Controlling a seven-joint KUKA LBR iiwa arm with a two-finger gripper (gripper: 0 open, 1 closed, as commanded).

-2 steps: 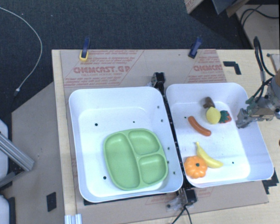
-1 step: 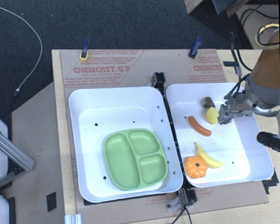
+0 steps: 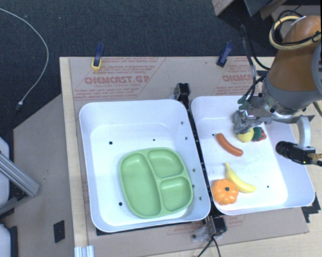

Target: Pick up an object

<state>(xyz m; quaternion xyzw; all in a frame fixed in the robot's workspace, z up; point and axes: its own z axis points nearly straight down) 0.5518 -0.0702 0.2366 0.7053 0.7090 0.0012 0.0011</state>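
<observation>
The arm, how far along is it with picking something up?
Done: the tool is down in the right bin, on a small yellow toy. In hand: no lift visible. Left: raising an object; sausage, banana and pumpkin lie untouched.

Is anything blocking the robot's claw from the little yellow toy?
Nothing visible does. The gripper is right on top of the yellow toy in the right bin; the sausage lies off to one side.
</observation>
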